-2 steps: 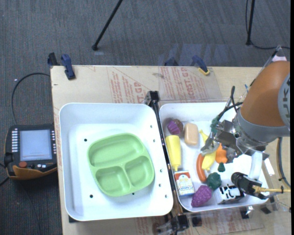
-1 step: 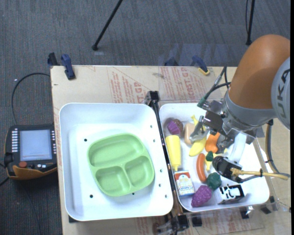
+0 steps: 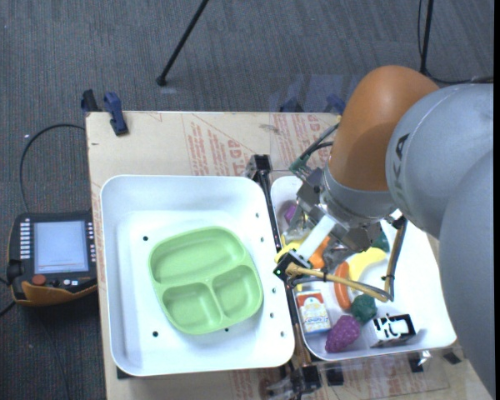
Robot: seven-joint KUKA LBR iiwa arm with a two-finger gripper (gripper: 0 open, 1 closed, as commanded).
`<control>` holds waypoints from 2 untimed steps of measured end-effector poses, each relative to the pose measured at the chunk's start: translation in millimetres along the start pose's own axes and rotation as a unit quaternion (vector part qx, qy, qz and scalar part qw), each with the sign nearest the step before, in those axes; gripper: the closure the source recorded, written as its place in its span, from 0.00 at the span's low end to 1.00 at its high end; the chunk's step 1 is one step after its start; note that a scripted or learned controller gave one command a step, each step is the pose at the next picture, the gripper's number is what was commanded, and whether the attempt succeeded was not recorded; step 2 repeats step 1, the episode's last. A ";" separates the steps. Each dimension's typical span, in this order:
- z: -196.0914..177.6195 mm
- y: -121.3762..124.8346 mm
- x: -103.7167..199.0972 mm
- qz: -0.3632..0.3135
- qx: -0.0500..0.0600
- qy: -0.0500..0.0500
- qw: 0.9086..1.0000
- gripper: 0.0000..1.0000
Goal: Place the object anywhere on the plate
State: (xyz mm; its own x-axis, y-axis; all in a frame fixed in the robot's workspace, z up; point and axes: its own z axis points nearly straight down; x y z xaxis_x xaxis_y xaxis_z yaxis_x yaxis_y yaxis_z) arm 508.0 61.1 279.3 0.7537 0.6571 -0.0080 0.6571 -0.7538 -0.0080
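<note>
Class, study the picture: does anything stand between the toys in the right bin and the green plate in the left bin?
Only the two bins' adjoining rims, running between the toys and the plate. No loose thing lies between them.

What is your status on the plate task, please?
Gripper low in right bin, near purple grapes; grip unclear. Green plate in left bin, nothing placed yet.

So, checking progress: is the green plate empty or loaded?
Empty: all three compartments of the green plate are bare green.
</note>
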 end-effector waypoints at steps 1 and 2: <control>-0.6 -0.1 0.2 -0.002 0.000 0.000 1.000 0.00; -0.6 -0.1 0.2 -0.002 0.000 0.000 1.000 0.00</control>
